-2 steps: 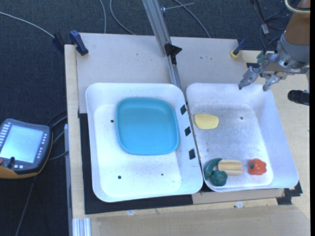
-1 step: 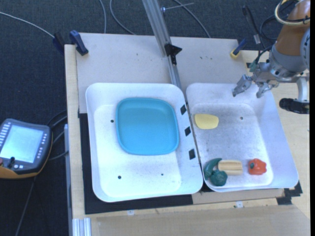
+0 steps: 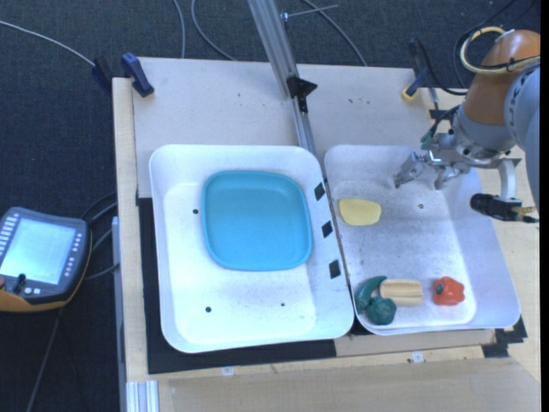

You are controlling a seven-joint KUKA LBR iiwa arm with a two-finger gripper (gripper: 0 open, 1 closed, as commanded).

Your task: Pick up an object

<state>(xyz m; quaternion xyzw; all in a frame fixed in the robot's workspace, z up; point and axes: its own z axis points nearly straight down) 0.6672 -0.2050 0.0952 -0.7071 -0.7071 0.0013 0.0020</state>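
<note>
My gripper (image 3: 423,176) hangs over the far part of the right bin (image 3: 480,230), its fingers spread open with nothing between them. A yellow, soft-looking piece (image 3: 359,211) lies on the bin floor to the gripper's left and a bit nearer the camera. Along the bin's near edge sit a dark green vegetable (image 3: 375,301), a tan block (image 3: 401,292) touching it, and a red pepper (image 3: 447,291) further right. All of these lie apart from the gripper.
The left bin (image 3: 176,256) holds a blue square plate (image 3: 256,220). A metal rail (image 3: 276,41) slants down between the bins. A black cable clip (image 3: 502,206) sticks out beside the arm at the right bin's edge. A teach pendant (image 3: 39,256) lies off the bench, left.
</note>
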